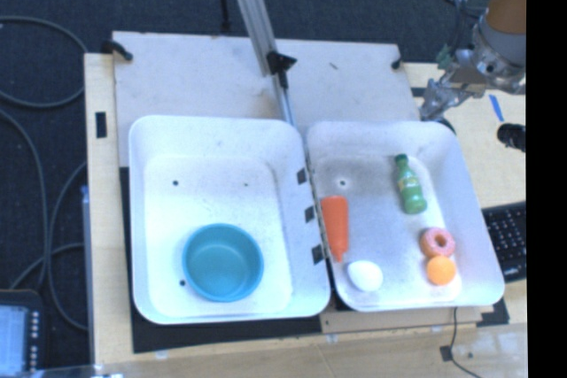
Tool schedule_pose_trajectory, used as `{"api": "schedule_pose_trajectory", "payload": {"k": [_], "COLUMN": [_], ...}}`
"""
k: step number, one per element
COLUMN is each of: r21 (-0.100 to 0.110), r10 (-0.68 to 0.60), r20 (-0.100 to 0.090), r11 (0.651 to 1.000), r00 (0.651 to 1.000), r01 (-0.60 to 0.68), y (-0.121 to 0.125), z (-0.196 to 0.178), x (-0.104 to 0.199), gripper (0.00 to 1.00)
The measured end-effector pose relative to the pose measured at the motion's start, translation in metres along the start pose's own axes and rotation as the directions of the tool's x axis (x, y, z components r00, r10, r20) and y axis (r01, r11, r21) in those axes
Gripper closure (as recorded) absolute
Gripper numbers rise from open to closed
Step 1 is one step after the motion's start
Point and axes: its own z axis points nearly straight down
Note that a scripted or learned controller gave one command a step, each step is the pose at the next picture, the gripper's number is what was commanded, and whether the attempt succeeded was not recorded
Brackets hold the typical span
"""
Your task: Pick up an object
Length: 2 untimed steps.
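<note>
Table point(104, 341): pale wood top, with a large white board point(204, 71) across its rear half. Two shallow white bins sit side by side, touching along their inner edges: left bin point(151, 137), right bin point(461, 173). A dark mat point(133, 327) shows beneath the left bin. A black keyboard point(507, 236) rests at the table's right edge.

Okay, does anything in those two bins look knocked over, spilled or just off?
Nothing is spilled or broken. The green bottle lies on its side in the right bin, as does the carrot by its left wall. The egg, donut and orange sit loose. The blue bowl stands upright in the left bin.
</note>
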Motion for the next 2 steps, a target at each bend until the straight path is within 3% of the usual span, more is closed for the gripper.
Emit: {"api": "schedule_pose_trajectory", "payload": {"k": [2], "r21": [0.003], "r10": [-0.001], "r20": [-0.004], "r11": [1.0], "r00": [1.0], "r01": [0.001], "y": [-0.043], "z": [-0.008], "x": [0.092], "gripper": [1.0]}}
